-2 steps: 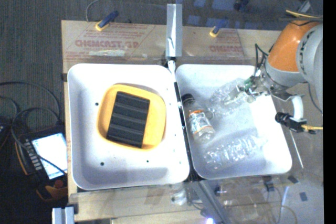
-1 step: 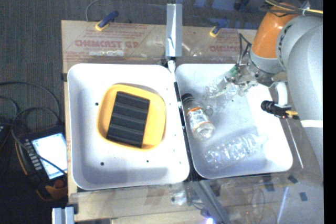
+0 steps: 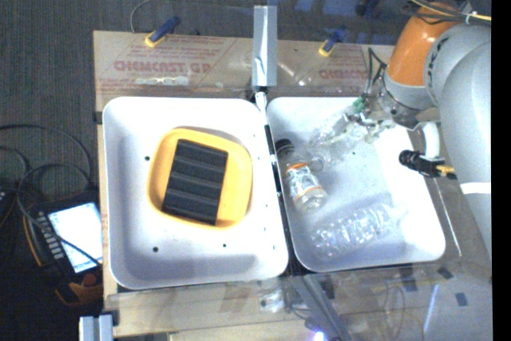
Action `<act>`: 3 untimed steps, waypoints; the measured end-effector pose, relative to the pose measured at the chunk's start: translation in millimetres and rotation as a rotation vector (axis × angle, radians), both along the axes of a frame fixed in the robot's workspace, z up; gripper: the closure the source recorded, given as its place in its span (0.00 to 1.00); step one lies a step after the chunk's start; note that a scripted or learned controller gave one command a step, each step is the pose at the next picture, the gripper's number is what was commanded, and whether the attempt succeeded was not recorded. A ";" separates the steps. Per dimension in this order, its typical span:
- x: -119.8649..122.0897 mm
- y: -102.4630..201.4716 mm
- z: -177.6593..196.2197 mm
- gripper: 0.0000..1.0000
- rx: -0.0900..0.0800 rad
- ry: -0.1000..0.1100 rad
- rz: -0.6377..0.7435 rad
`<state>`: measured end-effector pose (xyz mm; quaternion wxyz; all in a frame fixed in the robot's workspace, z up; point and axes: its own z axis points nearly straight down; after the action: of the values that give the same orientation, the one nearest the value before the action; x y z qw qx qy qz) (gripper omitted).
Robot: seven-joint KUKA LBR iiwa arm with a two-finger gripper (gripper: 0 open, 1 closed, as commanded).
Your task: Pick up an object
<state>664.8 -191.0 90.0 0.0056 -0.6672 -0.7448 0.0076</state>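
The right bin (image 3: 415,247) holds three objects. A small clear bottle (image 3: 301,178) with a black cap and an orange label lies near its left wall. A clear plastic bottle (image 3: 334,136) lies slantwise at the bin's back. A crumpled clear bottle (image 3: 356,226) rests near the front. My gripper (image 3: 366,116) hangs low over the back right of this bin, right at the upper end of the slanting clear bottle. Whether it touches that bottle is hard to tell. A yellow block with a black ribbed top (image 3: 198,178) sits in the left bin (image 3: 128,243).
The grey arm with its orange band (image 3: 415,52) comes in along the right bin's right side. A metal post (image 3: 264,44) stands behind the divide between the bins. Clamps and cardboard line the back edge. Cables and a tablet (image 3: 68,231) lie on the floor at left.
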 end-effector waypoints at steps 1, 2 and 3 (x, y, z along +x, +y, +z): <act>-23.7 34.6 4.0 0.00 -0.009 -0.029 0.011; -48.0 74.1 7.6 0.00 -0.014 -0.048 0.029; -85.8 85.9 5.4 0.00 -0.006 -0.048 0.153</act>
<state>579.0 -105.1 95.4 -0.0147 -0.6085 -0.7934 -0.0056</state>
